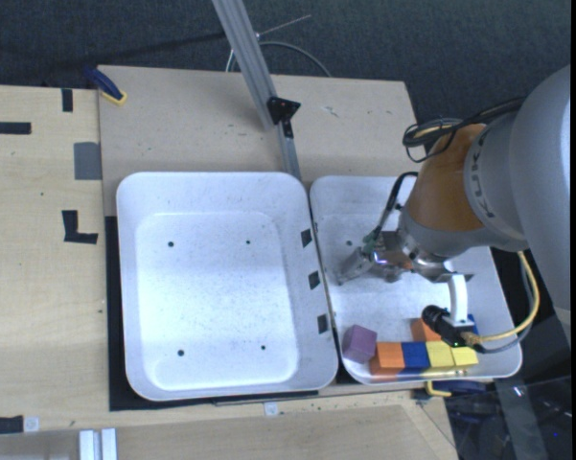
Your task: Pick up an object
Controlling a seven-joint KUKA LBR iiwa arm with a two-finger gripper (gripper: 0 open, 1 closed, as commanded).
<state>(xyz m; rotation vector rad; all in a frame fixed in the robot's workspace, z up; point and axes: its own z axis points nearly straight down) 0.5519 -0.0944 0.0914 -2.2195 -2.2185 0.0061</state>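
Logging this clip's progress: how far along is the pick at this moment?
Done: the arm has reached into the right bin, with the gripper low over its bare floor. In hand: nothing is visible between its fingers. Left: the whole pick. The purple block, orange block, blue block and yellow block lie along the bin's near edge, apart from the gripper.

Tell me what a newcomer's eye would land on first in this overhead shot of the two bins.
The big grey arm with its orange band dominates the right side, reaching down over the right bin. Next comes the bright cluster at that bin's near edge: a purple block, then an orange block, a blue block and a yellow block in a row. The left bin stands out as a broad white expanse.
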